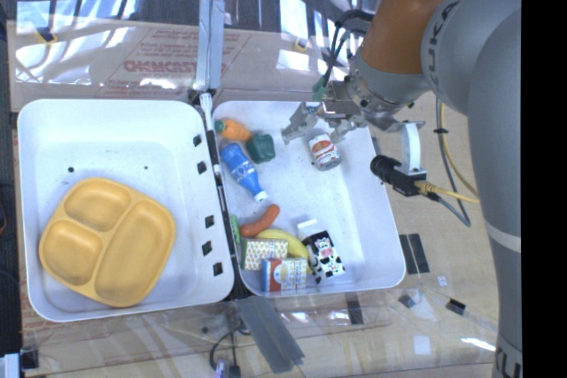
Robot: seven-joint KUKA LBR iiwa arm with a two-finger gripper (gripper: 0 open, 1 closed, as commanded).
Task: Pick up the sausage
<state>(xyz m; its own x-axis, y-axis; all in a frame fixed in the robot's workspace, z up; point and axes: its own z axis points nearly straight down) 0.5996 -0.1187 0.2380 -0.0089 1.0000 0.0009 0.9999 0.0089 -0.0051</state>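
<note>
End effector (317, 127) above the right bin (368, 217), fingers spread, nothing between them, just beside a small can (325, 152). Sausage (260, 220) flat on the bin floor near the left wall, touching a banana (282, 239), below a blue bottle (241, 170). Yellow divided plate (104, 240) in the left bin (53, 128).

The grey arm (469, 31) reached in from the right, its orange band above the wrist. The gripper (312, 121) hung low, fingers (294, 127) spread apart, holding nothing.
</note>
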